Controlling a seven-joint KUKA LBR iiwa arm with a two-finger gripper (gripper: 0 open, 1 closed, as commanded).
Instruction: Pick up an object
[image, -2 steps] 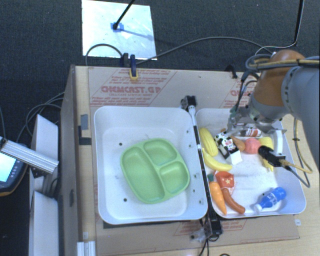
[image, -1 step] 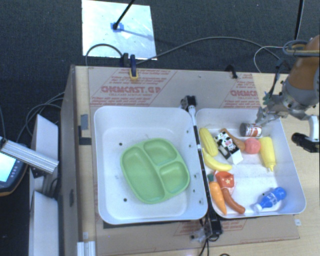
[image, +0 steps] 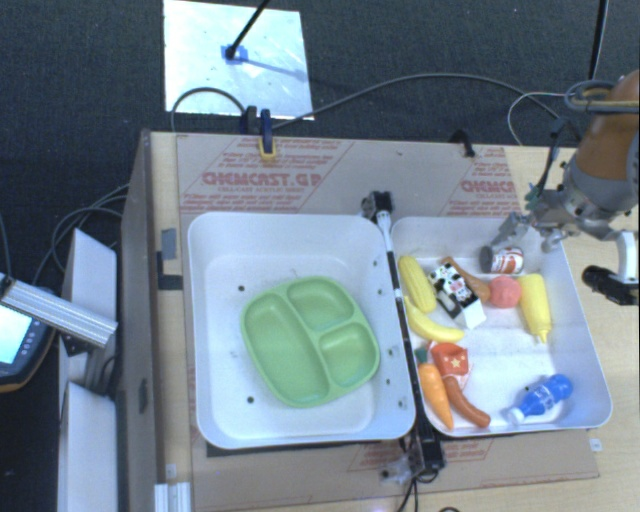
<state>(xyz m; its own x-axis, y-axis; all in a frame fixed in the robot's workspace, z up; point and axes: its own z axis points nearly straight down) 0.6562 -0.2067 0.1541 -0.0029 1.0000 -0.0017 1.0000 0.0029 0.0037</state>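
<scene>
The left bin holds a green divided plate; the right bin holds my choices. My gripper hangs at the right bin's twelve o'clock rim, and how it is set I cannot tell. Just below it lies a small red-and-white can, the likeliest pick. I judge it could roll against the wall. At nine o'clock, corn, banana and a cow-patterned box crowd together, inviting a double grab.
</scene>
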